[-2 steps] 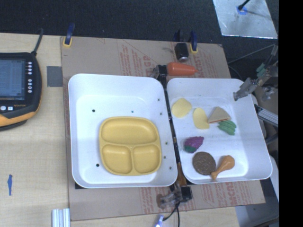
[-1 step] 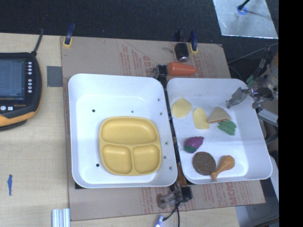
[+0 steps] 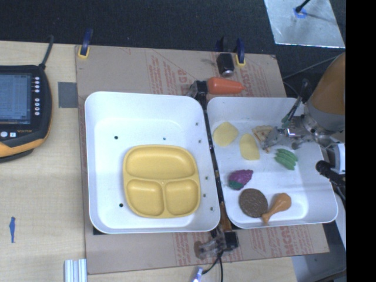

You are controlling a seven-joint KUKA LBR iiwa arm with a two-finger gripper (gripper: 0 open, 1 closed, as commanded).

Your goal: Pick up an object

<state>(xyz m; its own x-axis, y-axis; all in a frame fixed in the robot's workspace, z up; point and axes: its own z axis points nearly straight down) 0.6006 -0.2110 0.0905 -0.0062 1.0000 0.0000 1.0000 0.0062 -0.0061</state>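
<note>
1. A tan wedge-shaped piece [image 3: 262, 133] is seen in the right bin [image 3: 317, 215], at the gripper [image 3: 271, 141].
2. Whether it is grasped cannot be told.
3. Green pods [image 3: 286, 158], two yellow pieces [image 3: 225, 133] and a purple item [image 3: 240, 177] are noted nearby.
4. A yellow divided tray [image 3: 161, 180] is located in the left bin [image 3: 106, 116].

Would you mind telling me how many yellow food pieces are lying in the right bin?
2. One yellow piece lies at the bin's upper left; the other yellow piece sits just right of it, slightly lower. The gripper beside them may hide another.
</note>
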